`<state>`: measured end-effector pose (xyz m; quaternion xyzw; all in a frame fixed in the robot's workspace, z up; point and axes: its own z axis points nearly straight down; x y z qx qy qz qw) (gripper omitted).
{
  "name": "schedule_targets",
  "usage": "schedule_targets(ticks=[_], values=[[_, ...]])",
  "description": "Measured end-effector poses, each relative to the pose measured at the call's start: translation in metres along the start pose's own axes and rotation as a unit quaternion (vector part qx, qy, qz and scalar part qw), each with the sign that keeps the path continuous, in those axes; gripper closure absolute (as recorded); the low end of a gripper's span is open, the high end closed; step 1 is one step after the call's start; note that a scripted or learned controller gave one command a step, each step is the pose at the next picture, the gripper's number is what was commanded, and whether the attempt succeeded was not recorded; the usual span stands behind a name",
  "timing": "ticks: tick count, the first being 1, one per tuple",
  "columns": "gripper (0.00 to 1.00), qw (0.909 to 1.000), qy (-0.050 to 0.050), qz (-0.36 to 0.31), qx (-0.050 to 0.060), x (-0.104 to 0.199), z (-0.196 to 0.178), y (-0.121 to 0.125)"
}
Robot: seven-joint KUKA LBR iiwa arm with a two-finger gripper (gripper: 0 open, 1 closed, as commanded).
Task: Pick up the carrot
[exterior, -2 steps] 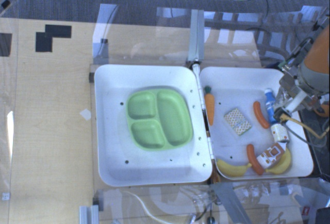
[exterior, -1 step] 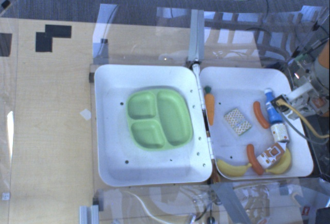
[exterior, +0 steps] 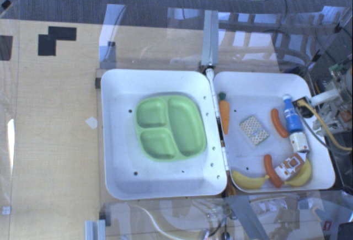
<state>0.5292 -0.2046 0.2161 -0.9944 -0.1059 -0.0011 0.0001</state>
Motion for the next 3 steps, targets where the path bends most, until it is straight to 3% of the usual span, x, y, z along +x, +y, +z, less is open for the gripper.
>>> schedule_targets(ticks=[1,2,3], values=[[1.0,1.0,-0.001,0.004,0.0,-0.031,-0.004,-0.015],[1.0,1.0,0.005,0.003,-0.002,-0.017,0.089,-0.029],[1.0,0.9997,0.004,-0.021,0.008,-0.033,0.09,-0.016]])
